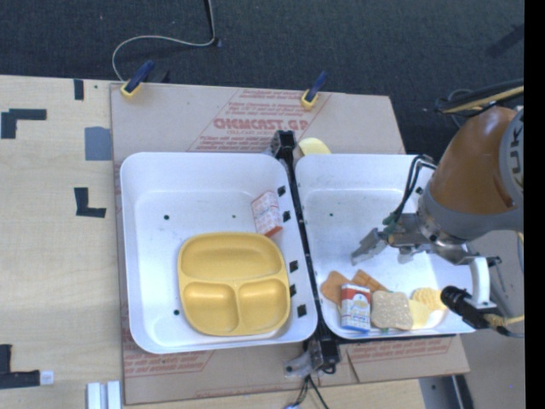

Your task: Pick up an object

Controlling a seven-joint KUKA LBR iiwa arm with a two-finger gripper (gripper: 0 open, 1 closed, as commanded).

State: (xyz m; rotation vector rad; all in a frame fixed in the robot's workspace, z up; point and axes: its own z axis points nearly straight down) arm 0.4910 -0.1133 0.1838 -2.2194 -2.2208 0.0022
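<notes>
Camera view: arm's reaching in from 3 o'clock, tool hanging over bare floor of right bin, fingers spread wide w/ nothing btwn them. Targets are sitting at bin's 6 o'clock: carton, bread, crackers, bunched at the rim. Left bin is holding yellow tray & small pack.

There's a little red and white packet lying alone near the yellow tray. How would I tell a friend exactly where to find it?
Look in the left white bin, the one holding the yellow divided tray. Just above the tray's top right corner, by the wall between the bins, lies the small red and white packet. It lies by itself, unlike the similar carton crowded among food items in the right bin.
</notes>
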